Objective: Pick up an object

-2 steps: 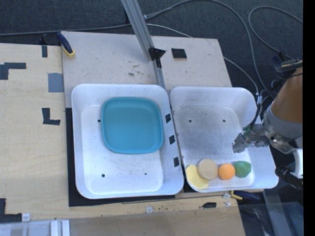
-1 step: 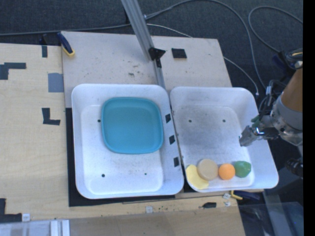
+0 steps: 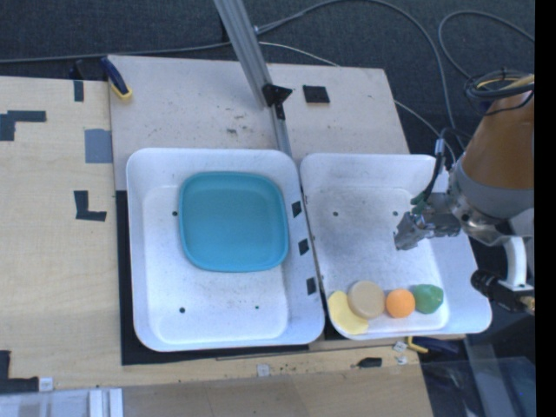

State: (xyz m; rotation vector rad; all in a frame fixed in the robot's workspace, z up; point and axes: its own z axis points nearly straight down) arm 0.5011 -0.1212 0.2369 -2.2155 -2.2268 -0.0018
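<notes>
So the counter (image 3: 191,102) is a pale, scuffed board with some dark tape squares on it, plus a lighter wood panel off to the left. A grey metal pole (image 3: 248,46) slants across the top, and black cables (image 3: 365,16) loop over the dark floor behind it.

Two shallow white bins sit side by side, edges touching. The left bin (image 3: 156,320) has a big teal square plate (image 3: 233,221) lying flat in its upper middle, with rounded corners and nothing on it.

The right bin (image 3: 347,181) is where the arm (image 3: 499,155) comes in from the right, orange band showing above the grey wrist. The pincer (image 3: 408,237) is over the right-centre of that bin, pointing down and left. Honestly can't tell how it stands, open or shut, it's just a dark blob from this angle, and I don't see anything in it.

The small stuff is all lined up along the near edge of the right bin, well below the pincer: a yellow piece (image 3: 340,314) on the left, a tan round disc (image 3: 366,300) overlapping it, then an orange ball (image 3: 400,303) just beside that, and a green object (image 3: 427,297) next to the ball at the right end.
</notes>
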